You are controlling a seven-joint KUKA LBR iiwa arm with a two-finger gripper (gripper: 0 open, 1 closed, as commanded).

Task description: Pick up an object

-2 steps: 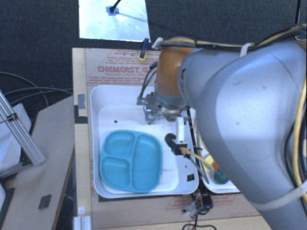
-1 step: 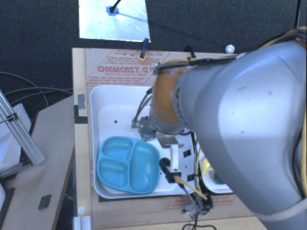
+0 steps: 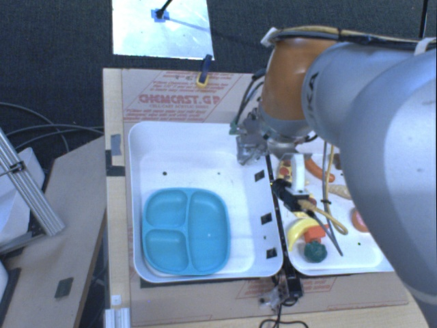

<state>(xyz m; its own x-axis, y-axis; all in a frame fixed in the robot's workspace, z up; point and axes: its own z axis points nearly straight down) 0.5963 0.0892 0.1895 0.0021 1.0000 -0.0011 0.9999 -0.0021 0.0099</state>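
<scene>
Grey arm (image 3: pixel 369 135) is reaching in over the right bin (image 3: pixel 341 262), its tool (image 3: pixel 263 149) hanging above the divider; grip state unclear. Blue plate (image 3: pixel 186 231) is lying in the left bin (image 3: pixel 191 142). Banana (image 3: pixel 300 231) and green piece (image 3: pixel 315 252) are sitting close together in the right bin.

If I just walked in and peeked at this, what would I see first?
First the big grey robot arm with its orange band, filling the right side and hanging over the bins. Next the bright blue divided plate, lying in the left white bin. Then the colourful toy food in the right bin, like a yellow banana beside a dark green piece.
</scene>
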